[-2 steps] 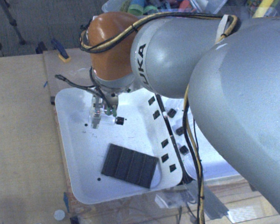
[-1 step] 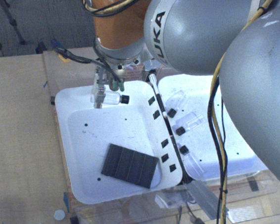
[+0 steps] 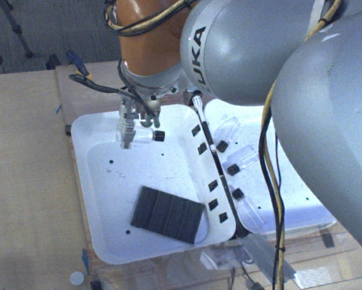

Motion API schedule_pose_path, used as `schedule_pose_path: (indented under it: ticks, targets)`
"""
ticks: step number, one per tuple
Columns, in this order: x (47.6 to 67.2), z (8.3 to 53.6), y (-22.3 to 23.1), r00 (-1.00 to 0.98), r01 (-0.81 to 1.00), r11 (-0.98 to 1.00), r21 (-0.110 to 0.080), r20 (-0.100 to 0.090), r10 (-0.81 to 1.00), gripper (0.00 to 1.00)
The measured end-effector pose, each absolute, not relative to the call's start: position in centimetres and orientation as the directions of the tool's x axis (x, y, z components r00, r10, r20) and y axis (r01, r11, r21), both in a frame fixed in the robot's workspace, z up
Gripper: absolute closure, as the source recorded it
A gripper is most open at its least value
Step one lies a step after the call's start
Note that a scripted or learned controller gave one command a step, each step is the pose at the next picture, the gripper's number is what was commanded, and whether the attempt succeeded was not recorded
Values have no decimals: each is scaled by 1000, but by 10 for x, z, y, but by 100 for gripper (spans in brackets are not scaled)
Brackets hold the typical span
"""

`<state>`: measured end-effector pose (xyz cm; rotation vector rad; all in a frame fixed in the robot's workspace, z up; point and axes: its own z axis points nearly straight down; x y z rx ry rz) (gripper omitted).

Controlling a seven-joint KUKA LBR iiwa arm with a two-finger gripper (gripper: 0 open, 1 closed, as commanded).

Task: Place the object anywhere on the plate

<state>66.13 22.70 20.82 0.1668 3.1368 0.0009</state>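
Hovering at the far side of the left bin (image 3: 104, 181), the end effector (image 3: 139, 123) may be open or closed; I cannot tell. Best to centre over the dark ribbed slab (image 3: 168, 214), seemingly the plate, lying nearer the bin's front, before lowering.

In the left bin (image 3: 107, 181) the white floor is free along the left wall and in the middle, the one obstacle being the dark ribbed plate (image 3: 168, 214) lying flat in its lower right part, while the grey arm (image 3: 254, 49) hangs over most of the right bin (image 3: 304, 212).
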Motion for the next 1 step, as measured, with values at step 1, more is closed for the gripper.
schedule_pose_path:
  ticks: [1]
  targets:
    - [662,188,227,-996,-87,996,1,0,-87,100]
